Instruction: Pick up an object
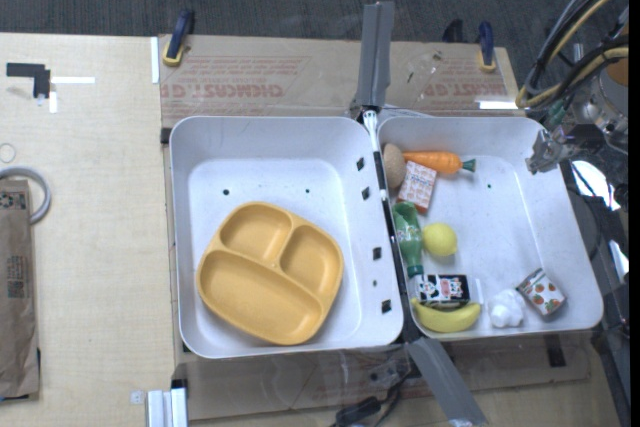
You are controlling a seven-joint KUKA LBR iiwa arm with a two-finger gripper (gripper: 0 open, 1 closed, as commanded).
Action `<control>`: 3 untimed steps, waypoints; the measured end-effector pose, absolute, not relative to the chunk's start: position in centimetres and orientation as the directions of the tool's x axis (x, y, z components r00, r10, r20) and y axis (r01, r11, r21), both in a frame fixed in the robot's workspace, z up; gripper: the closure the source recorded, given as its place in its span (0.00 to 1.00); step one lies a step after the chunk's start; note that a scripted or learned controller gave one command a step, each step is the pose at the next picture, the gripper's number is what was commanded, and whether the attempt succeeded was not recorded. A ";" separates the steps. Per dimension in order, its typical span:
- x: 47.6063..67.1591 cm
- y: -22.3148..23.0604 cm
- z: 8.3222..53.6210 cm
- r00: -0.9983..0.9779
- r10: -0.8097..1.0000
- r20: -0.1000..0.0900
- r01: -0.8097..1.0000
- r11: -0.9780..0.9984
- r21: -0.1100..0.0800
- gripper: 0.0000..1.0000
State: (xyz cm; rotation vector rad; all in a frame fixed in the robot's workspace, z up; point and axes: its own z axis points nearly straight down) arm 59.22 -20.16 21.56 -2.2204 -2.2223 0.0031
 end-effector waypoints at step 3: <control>66.5 -10.4 10.8 -0.187 0.982 -0.005 0.982 0.187 0.018 0.00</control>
